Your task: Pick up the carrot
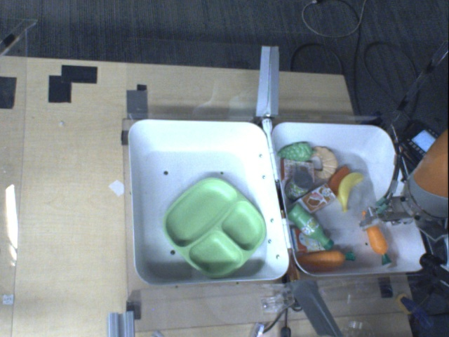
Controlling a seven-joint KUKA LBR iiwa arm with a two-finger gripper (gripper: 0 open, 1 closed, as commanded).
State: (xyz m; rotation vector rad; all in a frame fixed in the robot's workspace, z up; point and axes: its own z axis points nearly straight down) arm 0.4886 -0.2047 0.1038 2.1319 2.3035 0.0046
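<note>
**Gripper low over the right bin, just above a small carrot**

The gripper (375,217) sits at the right side of the right bin (375,133), and how its jaws stand cannot be told — the metal tip is small and blurred against the white floor. Directly on its near side lies a small orange carrot (377,239) with a green stub at its near end; whether the tip touches it is not clear, and nothing can be seen held between the fingers. The arm (429,181) enters from the right edge, its orange band above the wrist, with dark cables running along the bin's right wall.

A second, larger carrot (323,260) lies along the near wall of the same bin, its green top pointing right. Left of the gripper, a yellow banana (349,188) rests beside a reddish-orange piece. Further left, against the divider between the bins, is a crowd of toy groceries — a green leafy vegetable (296,150) at the far end, a pale round item beside it, small printed cartons (319,199) in the middle and a green bottle (309,225) lying on its side towards the near end.

The left bin (151,188) holds a light green divided plate (215,226) with three compartments, lying in its near half. Both bins rest on a pale wooden bench (63,188), with dark carpet and looped cables beyond the far edge.
</note>
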